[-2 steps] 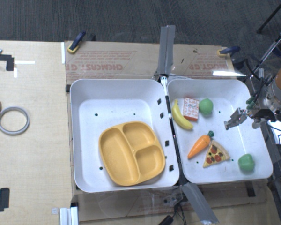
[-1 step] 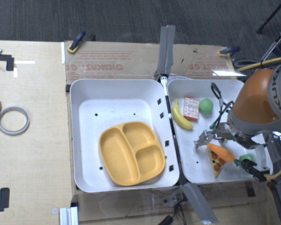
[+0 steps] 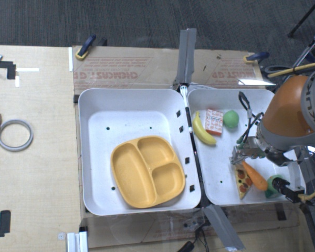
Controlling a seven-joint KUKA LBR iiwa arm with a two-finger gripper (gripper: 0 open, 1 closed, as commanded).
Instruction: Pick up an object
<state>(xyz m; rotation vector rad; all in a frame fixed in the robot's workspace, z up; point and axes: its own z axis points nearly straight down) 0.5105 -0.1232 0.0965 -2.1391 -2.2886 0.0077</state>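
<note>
Camera view, right bin: my claw low at the near right, just above the carrot and pizza slice; whether it is spread or pinching, I cannot tell. Banana, red box and green ball lie further back. Hazard: carrot and slice touch, so I may nudge both and grip neither. Left bin: yellow tray.

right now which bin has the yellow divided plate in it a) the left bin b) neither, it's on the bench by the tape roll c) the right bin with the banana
a: the yellow divided plate lies flat in the left bin, while the banana lies in the right bin.
</note>
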